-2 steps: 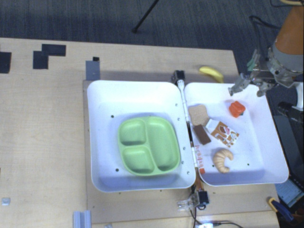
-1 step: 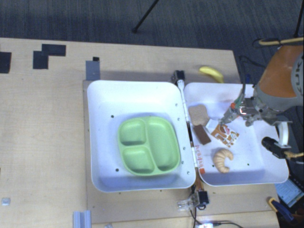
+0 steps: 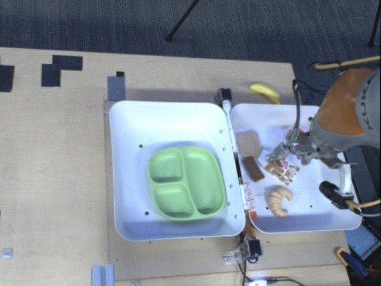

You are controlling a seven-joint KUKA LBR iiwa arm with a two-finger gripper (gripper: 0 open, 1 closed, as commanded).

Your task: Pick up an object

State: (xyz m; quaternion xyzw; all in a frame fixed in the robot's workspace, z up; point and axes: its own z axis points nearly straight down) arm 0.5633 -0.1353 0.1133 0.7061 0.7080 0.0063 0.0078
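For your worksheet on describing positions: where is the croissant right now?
The croissant lies in the right bin, near its front edge, just below the small orange-and-white packet and right of the brown bar.

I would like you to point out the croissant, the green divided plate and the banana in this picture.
croissant [image 3: 278, 200]: camera view, on the middle of its curved body, in the right bin.
green divided plate [image 3: 205, 183]: camera view, on its large right compartment, in the left bin.
banana [image 3: 265, 92]: camera view, on its middle, on the bench behind the right bin.
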